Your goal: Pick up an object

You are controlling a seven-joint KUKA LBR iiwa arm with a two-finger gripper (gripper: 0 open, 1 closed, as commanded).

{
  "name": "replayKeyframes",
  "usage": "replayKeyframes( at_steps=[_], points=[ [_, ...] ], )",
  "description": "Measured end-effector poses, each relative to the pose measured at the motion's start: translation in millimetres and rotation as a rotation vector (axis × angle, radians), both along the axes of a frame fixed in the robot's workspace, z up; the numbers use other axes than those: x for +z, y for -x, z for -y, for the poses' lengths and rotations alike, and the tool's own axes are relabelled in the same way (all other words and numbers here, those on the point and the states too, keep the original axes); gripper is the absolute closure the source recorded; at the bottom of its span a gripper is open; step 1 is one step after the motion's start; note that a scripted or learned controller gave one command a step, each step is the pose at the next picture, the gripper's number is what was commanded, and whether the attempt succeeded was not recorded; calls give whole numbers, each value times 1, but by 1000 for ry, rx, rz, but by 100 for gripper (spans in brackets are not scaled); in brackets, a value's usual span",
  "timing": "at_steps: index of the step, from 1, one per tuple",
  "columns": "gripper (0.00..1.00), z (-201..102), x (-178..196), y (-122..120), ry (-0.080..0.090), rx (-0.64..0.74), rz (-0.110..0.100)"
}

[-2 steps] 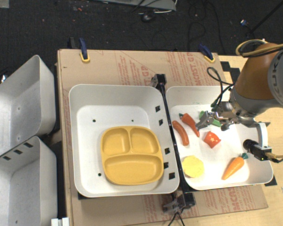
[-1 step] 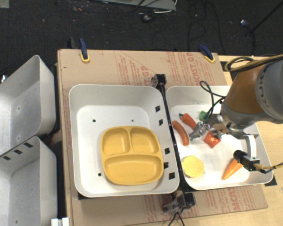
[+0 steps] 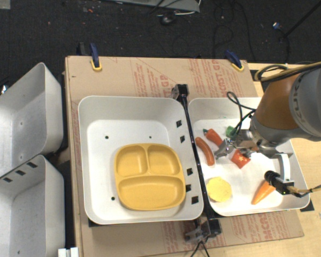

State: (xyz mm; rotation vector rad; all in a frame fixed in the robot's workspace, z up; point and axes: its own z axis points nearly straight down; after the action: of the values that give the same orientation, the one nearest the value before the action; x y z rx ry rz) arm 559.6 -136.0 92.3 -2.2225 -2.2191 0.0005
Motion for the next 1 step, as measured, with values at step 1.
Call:
replayKeyframes(
  at_steps=[1],
  points=[
    [100,0,10,0,0,-1,1]
  ],
)
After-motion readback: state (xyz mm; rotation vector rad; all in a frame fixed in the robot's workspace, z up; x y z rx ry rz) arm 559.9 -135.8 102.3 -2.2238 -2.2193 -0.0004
